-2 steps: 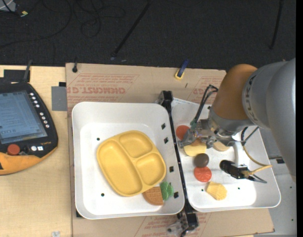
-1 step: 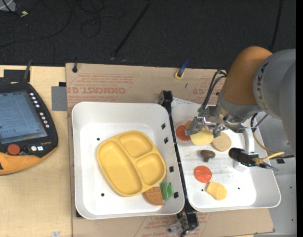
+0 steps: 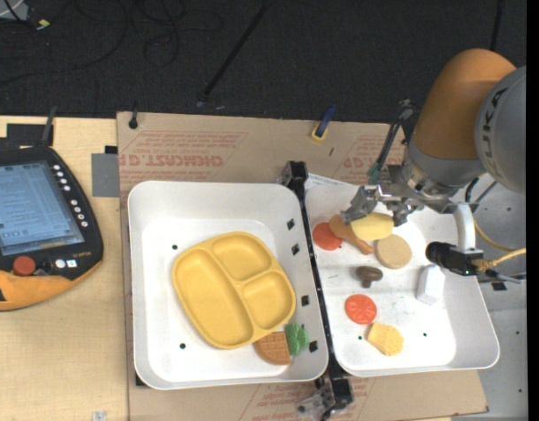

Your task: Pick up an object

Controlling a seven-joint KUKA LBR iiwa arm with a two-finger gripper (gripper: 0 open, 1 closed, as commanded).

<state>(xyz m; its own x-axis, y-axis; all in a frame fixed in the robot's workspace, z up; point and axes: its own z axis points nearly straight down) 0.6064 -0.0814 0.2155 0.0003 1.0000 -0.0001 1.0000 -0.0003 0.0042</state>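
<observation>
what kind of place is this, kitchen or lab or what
Most likely a robotics lab bench, not a kitchen. A grey arm reaches over two white bins holding toy food and a yellow divided tray, and a teach pendant sits beside them on a cardboard-covered bench.

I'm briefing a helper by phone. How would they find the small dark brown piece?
Go to the right white bin. Near its middle lies the brown piece, below the tan disc and above the red slice. It is the darkest item there.
</observation>
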